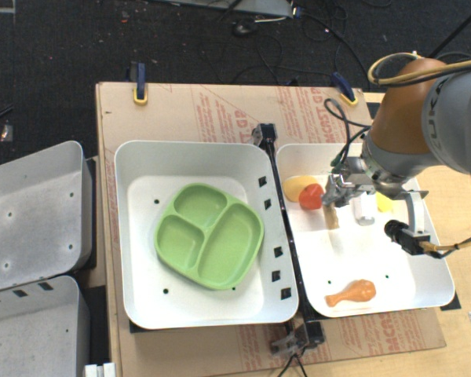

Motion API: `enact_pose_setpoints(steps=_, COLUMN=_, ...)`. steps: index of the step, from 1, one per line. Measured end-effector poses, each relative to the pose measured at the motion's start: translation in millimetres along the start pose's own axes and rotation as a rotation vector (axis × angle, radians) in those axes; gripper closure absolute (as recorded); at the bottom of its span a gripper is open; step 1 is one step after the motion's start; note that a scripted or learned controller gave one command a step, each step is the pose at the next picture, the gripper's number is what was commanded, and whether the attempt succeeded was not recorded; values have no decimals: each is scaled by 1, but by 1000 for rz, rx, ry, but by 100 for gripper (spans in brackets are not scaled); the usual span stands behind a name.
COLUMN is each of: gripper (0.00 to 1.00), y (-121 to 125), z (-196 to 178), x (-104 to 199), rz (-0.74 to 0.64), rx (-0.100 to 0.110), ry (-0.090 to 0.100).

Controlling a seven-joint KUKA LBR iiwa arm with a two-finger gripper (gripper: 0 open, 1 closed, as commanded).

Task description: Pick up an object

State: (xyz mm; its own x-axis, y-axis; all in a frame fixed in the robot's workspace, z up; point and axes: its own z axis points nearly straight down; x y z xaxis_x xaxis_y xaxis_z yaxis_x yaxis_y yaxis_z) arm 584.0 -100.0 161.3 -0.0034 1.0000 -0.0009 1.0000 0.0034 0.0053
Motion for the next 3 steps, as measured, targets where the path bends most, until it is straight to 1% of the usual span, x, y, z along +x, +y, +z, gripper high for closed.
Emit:
enact_pose_setpoints(steps=1, gripper=100, y=4, z=-43, x=4, rz=0, rx=1, ry=0)
enact_pose_setpoints(steps=2, gripper=100, y=5, z=-73, x=4, rz=0, rx=1, ry=0)
enact_pose_setpoints(steps=3, gripper=100, y=-20, z=-62, x=49, rz=-1, rx=8, ry=1)
